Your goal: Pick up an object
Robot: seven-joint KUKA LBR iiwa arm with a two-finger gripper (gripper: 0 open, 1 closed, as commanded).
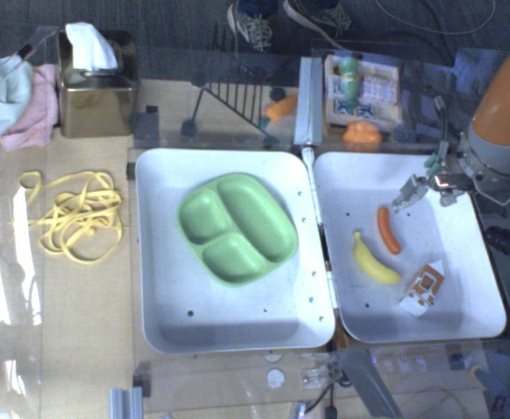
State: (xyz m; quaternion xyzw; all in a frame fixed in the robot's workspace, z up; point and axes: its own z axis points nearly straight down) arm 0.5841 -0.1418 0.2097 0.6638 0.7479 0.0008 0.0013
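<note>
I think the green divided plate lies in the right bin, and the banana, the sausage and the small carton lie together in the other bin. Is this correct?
Not quite. The camera view shows the green divided plate in the left bin, not the right. The banana, the sausage and the small carton do lie together in the other bin, the right one.

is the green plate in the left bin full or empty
Empty: the green plate lies in the left bin, its three compartments showing bare green.
</note>
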